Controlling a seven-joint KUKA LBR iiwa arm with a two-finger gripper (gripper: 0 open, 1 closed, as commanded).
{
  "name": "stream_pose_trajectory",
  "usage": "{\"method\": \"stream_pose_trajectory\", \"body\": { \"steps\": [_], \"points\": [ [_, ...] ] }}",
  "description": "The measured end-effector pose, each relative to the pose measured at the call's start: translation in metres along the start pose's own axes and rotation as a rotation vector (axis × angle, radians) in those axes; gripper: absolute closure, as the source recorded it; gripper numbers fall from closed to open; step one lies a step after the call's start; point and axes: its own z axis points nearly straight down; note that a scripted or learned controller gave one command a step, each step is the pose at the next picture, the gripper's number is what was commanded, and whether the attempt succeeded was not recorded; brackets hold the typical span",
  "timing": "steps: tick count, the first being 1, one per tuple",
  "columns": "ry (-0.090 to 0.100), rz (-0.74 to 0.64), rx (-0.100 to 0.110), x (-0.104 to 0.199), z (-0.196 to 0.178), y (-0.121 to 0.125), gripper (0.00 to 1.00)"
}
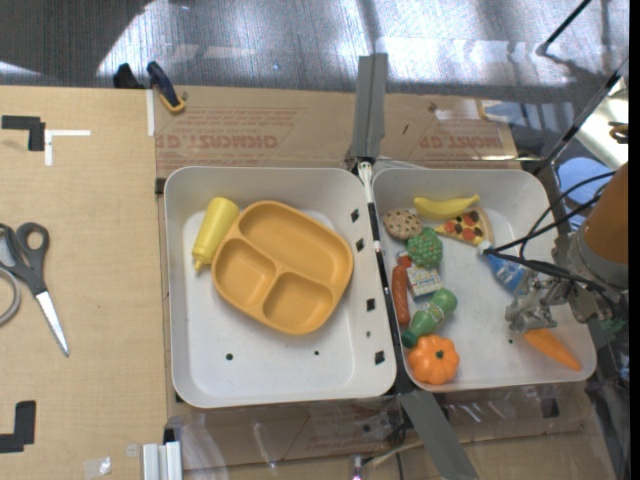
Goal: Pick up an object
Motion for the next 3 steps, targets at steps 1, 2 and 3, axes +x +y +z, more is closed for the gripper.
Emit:
{"method": "stream_pose_trajectory", "body": {
  "steps": [1,2,3],
  "points": [
    [0.000,0.000,0.000,0.0000,0.0000,0.0001,0.00],
    [-0.004,-0.002,0.001,-0.0024,-0.0092,0.0006,1.00],
    [-0.004,-0.002,0.001,-0.0024,-0.0091,0.0007,0.00]
  ]
}}
